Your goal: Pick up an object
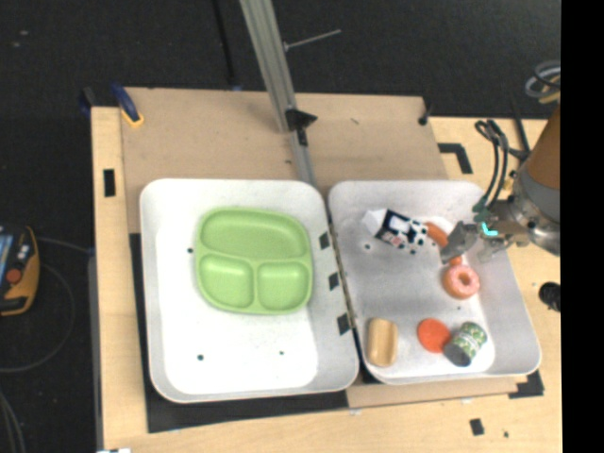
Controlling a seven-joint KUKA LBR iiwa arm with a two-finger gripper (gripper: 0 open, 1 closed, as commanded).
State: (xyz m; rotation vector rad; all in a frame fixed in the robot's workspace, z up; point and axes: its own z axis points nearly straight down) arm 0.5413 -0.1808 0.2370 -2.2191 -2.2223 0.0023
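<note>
The right bin (396, 366) holds a pink doughnut (461, 280), a black-and-white patterned box (396, 228), an orange piece (437, 233) beside it, a tan bread-like roll (381, 341), an orange-red round object (433, 334) and a green-and-grey can (465, 343). My gripper (464, 240) hangs over the right side of this bin, just above the doughnut and right of the orange piece. No object shows between its fingers.
The left bin (170, 347) holds a green divided plate (253, 260). A grey metal post (272, 64) slants up from between the bins. Cables (500, 149) hang near the arm at the right. Wooden bench surface (226, 130) surrounds the bins.
</note>
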